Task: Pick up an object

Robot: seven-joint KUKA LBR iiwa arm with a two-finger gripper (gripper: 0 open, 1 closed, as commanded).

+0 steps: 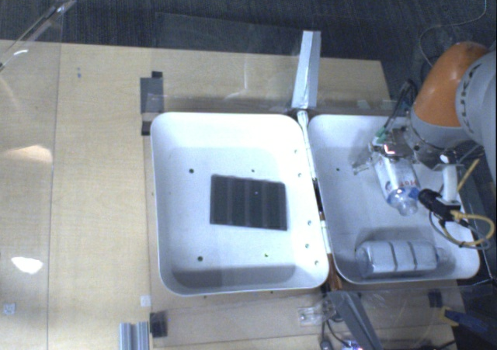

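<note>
Pale wood desk (85, 209), two white bins side by side on it. Left bin (178, 147): a dark ribbed rectangular pad (248, 202) lies flat near its middle, slightly toward 6 o'clock. A grey upright divider post (307, 69) stands at 12 o'clock where the bins meet. Right bin (342, 209): a clear plastic bottle (397, 185) lies tilted at about the centre, cap end toward 5 o'clock; a grey ribbed block (400, 257) lies flat at 6 o'clock along the bin's near wall, well apart from the bottle. Arm (450, 100) comes in at 2 o'clock, orange band on top. Gripper (390, 150) sits at the bottle's upper end, right above or touching it; can't tell if it is spread or closed, or if the bottle is held. Black and yellow cables (454, 216) trail at 4 o'clock.
</note>
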